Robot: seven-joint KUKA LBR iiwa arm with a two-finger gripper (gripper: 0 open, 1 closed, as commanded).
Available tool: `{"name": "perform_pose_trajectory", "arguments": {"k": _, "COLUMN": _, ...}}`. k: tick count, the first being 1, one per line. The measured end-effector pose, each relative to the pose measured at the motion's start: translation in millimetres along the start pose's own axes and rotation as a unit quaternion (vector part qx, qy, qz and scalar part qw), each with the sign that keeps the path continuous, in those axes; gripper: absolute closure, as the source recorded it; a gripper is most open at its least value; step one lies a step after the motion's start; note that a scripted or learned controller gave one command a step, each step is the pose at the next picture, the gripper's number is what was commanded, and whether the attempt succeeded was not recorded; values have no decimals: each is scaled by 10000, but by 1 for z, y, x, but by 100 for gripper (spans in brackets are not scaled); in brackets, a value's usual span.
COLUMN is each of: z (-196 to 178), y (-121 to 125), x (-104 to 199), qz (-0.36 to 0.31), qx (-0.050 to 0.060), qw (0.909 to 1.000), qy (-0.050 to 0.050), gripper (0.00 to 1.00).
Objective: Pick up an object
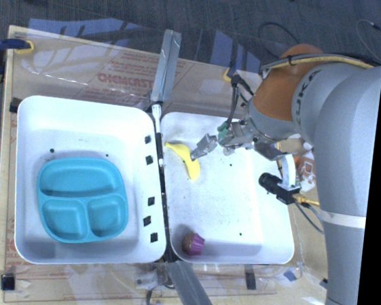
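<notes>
White letters "UK" stand on the arm (pixel 349 201).

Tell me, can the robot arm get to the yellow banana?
Probably yes. The gripper hangs right beside the banana in the right bin, and nothing lies between them or on top of it.

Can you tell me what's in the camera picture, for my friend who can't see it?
A grey robot arm reaches in from the right, its gripper just above a yellow banana in the right white bin. A small purple object sits near that bin's front edge. The left white bin holds a blue divided tray.
</notes>
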State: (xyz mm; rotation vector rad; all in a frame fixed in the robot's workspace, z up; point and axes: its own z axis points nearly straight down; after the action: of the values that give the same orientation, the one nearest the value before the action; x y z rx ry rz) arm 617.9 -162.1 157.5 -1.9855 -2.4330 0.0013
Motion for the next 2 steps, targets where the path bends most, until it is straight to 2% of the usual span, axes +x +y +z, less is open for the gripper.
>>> {"name": "perform_pose_trajectory", "arguments": {"k": 1, "z": 67, "y": 21, "x": 16, "qz": 490, "qx": 15, "qw": 9988, "qy": 7, "gripper": 0}}
{"name": "perform_pose_trajectory", "arguments": {"k": 2, "z": 56, "y": 22, "x": 16, "qz": 458, "qx": 22, "qw": 9990, "qy": 7, "gripper": 100}}
